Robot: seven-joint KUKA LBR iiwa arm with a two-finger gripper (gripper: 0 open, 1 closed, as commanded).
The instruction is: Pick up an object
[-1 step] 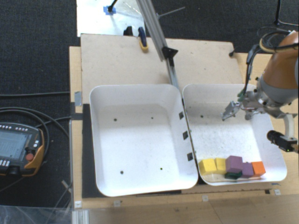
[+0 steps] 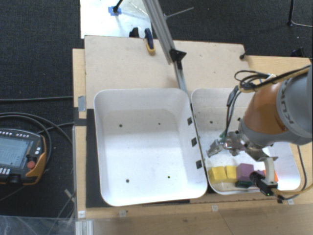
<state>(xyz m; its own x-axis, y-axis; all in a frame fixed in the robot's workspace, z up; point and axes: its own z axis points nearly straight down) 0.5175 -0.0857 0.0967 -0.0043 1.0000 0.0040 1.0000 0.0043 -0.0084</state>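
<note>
Holding yellow blocks (image 2: 222, 174), purple block (image 2: 244, 170): right bin (image 2: 208, 106).

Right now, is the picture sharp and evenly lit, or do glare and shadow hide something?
Camera view: soft overall; the left bin is bright, almost washed out; the arm shades the right bin; small blocks near the gripper look blurred.

The arm (image 2: 274, 111) is covering much of the right bin (image 2: 208, 99) and running off the frame's right edge. At lower right, the orange object (image 2: 270, 170) is showing only partly behind the gripper (image 2: 230, 145), whose fingers are blurring together.
</note>
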